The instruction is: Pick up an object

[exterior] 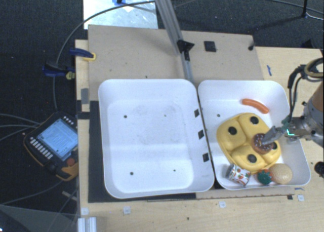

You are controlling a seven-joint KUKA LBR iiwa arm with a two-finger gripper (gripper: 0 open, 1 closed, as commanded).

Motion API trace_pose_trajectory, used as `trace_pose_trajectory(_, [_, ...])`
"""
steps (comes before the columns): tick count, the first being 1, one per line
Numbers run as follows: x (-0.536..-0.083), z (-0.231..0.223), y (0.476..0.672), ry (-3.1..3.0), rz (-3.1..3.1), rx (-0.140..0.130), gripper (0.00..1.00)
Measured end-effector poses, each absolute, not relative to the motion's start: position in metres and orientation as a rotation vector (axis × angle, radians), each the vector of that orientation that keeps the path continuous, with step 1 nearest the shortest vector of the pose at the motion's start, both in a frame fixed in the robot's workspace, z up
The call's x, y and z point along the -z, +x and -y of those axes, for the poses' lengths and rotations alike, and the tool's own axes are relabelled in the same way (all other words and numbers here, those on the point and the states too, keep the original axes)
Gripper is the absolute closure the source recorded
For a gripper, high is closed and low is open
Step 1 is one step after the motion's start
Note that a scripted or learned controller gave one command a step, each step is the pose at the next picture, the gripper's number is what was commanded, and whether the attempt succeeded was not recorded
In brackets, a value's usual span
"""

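1. The small brown ring-shaped object (262,143), like a toy doughnut with pale speckles, lies directly under the gripper (268,137), on the near-right part of the yellow moulded tray (238,134), in the right bin (217,99). It looks the likeliest target.
2. Handling, as a judgement: it looks light and small, probably plastic or rubber, stiff enough to pinch. Its rounded rim may slip, so a hold across the ring's outer edge, or one finger through the hole, seems best.
3. The gripper reaches in from the right and its tip is at or touching the ring. Whether it is spread or pressed together cannot be told; the tip is too small and dark here, and no grasp can be confirmed.
4. The yellow tray beneath the gripper has dark round holes and raised lobes. It is large and could shift or lift if caught.
5. Beyond the gripper, toward the bin's far wall, lies an orange sausage-shaped piece (254,105).
6. On the near side of the gripper sit a small printed can (238,175), a green ball (264,178) and a pale egg-like lump (281,173), close together along the bin's near wall.
7. Well to the gripper's left is the left bin (109,124).
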State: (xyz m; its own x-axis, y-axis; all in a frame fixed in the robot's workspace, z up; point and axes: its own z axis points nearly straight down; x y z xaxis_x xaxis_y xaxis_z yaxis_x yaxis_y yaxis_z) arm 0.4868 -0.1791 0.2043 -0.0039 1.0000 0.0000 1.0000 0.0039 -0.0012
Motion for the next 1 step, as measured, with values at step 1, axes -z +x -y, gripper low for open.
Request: trace_pose_trajectory(1, [-0.2051,0.1791,0.4875,-2.217,2.227,0.001,0.00])
